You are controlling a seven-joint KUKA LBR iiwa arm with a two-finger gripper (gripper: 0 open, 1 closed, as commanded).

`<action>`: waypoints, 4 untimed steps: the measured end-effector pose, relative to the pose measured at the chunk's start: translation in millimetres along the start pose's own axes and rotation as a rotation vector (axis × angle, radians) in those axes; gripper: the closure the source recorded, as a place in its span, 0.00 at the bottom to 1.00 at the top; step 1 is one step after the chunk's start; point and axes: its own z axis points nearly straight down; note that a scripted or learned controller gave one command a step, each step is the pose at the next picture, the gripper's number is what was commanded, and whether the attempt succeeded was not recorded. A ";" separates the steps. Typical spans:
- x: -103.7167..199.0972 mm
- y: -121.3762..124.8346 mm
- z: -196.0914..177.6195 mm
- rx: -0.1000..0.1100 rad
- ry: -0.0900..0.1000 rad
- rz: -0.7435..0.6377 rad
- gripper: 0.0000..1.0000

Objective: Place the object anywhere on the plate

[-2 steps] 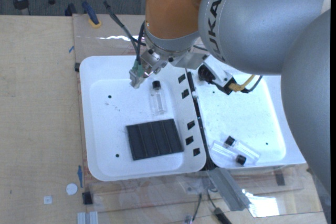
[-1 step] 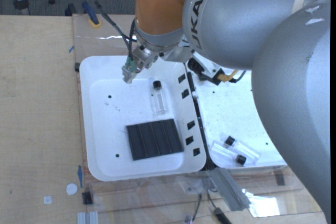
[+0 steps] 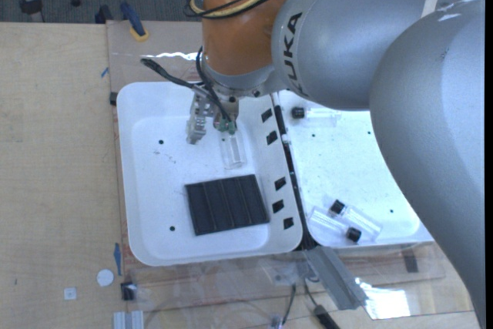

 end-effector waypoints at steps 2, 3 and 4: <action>-21.6 24.5 5.6 0.000 -0.001 -0.328 1.00; -13.2 -26.8 57.3 0.000 -0.001 -0.210 1.00; 10.7 -30.1 -100.6 -0.002 -0.009 -0.613 1.00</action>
